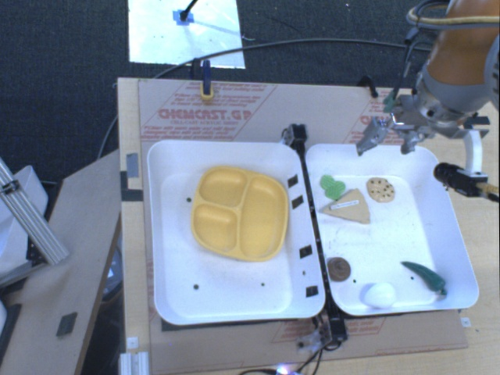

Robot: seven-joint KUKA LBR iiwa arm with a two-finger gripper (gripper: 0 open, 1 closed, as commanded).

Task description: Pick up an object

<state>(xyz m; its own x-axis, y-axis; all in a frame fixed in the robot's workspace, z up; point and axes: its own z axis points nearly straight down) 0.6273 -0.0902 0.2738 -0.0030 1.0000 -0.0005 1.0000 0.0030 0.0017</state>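
White plastic forms the two shallow bins, set side by side on a brown board printed with red lettering. A yellow divided tray (pixel 240 212) takes up the middle of the left bin (pixel 168 287), lying flat with three compartments facing up. Every loose item sits in the right bin (pixel 449 233). Near its far left corner lies a small green piece (pixel 333 186), and just beside it, toward the near side, a tan wedge (pixel 348 208) with a pale label on top. A round cookie (pixel 380 189) with dark specks rests just to the right of these two, apart from both. Along the near edge sit a brown disc (pixel 338 269), close to the divider between the bins, and a white egg-shaped object (pixel 380 294) at the rim. A dark green pepper-like piece (pixel 424 276) lies slanted near the near right corner. The gripper (pixel 393 137) hangs above the far edge of the right bin, its two fingers spread apart with nothing between them, well clear of the items below.
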